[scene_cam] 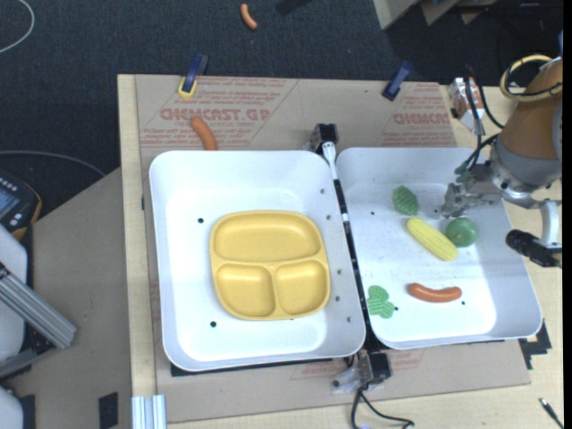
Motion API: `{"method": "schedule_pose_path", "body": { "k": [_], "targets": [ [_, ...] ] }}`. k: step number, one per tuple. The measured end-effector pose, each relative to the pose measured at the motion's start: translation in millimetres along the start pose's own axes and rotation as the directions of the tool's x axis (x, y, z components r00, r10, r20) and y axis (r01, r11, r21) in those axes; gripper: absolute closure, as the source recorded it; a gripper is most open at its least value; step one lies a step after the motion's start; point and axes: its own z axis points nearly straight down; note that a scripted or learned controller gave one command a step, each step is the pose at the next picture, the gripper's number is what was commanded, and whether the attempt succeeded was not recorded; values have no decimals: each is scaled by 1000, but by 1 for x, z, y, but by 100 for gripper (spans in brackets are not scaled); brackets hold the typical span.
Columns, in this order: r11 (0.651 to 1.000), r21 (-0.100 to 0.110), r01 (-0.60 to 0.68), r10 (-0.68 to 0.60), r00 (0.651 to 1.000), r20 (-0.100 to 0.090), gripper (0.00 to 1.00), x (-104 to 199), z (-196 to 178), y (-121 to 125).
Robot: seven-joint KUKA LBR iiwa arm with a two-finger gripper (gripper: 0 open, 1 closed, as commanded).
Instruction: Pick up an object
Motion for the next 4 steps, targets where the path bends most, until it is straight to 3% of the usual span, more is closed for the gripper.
{"method": "schedule_pose_path", "body": {
  "k": [2,3,4],
  "targets": [
    [1000,-9,-1,1,1000,6,100,-6,-124,-2],
    [1000,-4,-1,1,1000,3,100,-6,-130,-1],
    [1000,-4,4,-4,1000,2,100,41,-133,12]
  ]
}}
